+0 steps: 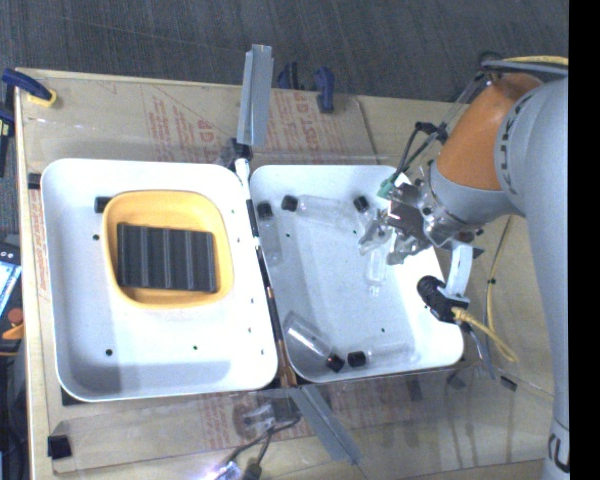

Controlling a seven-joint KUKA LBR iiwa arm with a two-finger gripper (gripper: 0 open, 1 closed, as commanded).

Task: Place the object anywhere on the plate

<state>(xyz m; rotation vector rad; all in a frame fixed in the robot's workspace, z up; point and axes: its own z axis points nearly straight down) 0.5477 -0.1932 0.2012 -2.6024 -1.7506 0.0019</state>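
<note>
The yellow plate [168, 251] fills the left bin's [70, 358] middle, open from above. The right bin's [320, 298] floor lies mostly bare; clear objects, seemingly, crowd its front edge [315, 343].

You see the arm [500, 158] reaching in from the right, its gripper [385, 243] low over the right bin [320, 308]. The yellow plate [165, 213] with a dark ribbed centre lies in the left bin [80, 328].

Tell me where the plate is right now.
The yellow plate lies in the left bin, toward its upper middle, with a dark ribbed insert at its centre; the gripper is over the right bin.
</note>
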